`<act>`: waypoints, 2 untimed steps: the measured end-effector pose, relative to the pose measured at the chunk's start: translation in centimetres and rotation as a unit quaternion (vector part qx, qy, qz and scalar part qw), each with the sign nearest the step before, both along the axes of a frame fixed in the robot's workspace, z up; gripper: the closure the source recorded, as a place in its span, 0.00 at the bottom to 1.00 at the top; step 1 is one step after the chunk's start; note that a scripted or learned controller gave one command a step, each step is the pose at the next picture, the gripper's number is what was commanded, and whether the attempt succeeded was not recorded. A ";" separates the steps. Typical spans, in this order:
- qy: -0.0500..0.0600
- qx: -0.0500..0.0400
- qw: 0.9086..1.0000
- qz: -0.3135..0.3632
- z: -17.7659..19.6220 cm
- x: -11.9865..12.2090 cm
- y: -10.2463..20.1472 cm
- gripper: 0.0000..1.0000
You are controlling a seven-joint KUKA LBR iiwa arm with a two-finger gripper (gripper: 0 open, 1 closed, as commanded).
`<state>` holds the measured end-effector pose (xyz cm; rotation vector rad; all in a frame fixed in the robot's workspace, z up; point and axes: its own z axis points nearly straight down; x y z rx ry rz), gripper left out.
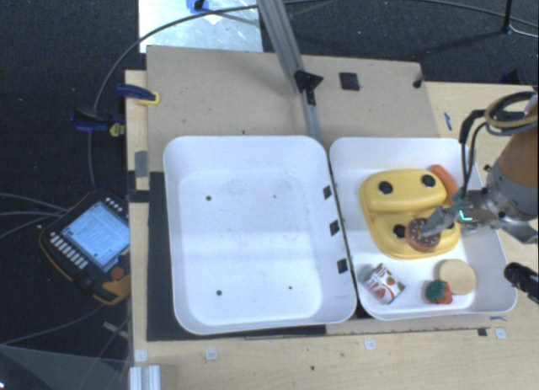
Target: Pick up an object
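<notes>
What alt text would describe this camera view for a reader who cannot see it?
A grey robot arm reaches from the right into the right-hand white bin, its tip low over a yellow toy with dark spots. Near that bin's front edge lie a small red-and-white can, a strawberry and a tan disc. The left bin sits alongside.

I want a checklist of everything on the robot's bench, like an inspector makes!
Surface: tan bench bearing a left bin and a right bin.
Job's things: in the right bin, a yellow toy, small can, round tan piece, red and green toy.
Clutter: black square on the bench.
Grippers: gripper over the yellow toy; jaws unclear.
Cables: black ones on the floor.
Surroundings: handheld screen at left, dark floor.
</notes>
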<state>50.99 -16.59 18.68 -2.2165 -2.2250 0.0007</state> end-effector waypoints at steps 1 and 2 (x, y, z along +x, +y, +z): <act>-0.001 0.000 1.000 0.000 0.1 0.1 0.0 0.00; 0.001 0.000 1.000 -0.001 -4.1 -0.1 0.0 0.00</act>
